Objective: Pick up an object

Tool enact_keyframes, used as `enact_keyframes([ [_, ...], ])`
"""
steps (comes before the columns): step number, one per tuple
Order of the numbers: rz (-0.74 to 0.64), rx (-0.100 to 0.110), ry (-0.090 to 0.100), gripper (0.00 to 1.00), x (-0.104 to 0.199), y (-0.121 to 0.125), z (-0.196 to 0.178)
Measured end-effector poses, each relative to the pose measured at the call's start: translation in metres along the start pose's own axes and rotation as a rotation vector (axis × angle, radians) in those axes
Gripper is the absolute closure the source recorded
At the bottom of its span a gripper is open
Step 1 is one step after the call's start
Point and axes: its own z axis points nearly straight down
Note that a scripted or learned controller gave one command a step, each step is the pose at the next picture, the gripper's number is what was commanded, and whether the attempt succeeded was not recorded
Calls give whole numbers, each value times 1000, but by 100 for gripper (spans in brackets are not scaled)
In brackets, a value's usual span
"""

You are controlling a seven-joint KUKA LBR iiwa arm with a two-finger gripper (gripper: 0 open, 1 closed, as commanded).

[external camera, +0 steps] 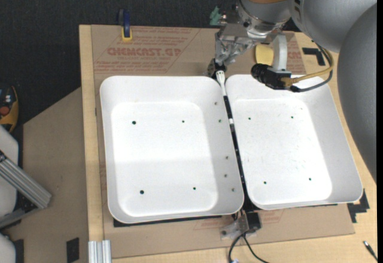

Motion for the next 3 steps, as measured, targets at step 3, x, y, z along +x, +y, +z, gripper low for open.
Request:
enact_keyframes([
  [3,-9,14,2,100,45,-1,4],
])
